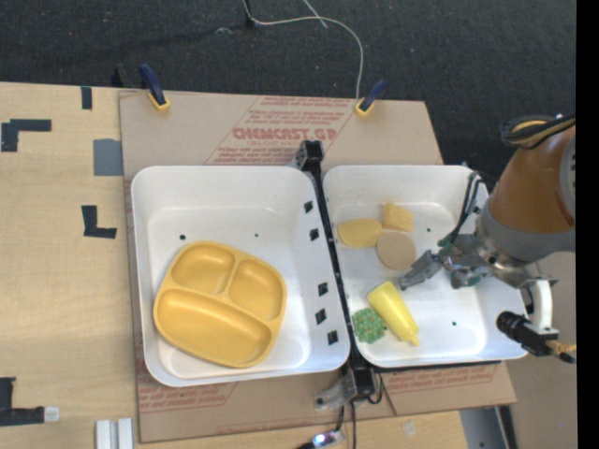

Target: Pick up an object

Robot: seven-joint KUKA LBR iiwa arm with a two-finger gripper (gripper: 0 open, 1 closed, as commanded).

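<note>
In the right bin (440, 340) lie several toy foods: a pale yellow oval piece (358, 233), a small orange-yellow block (397, 217), a tan round disc (396, 249), a yellow corn-like piece (394, 312) and a green knobbly piece (368, 325). My gripper (418, 269) reaches in from the right, low over the bin floor. It sits just right of and below the tan disc, and above the yellow corn-like piece. Nothing shows in its grasp.
The left bin (150, 195) holds a yellow divided plate (220, 302). A black divider (322, 241) runs between the bins. The arm's orange band (533, 190) and grey wrist hang over the right bin's right wall. Cardboard and clamps lie behind the bins.
</note>
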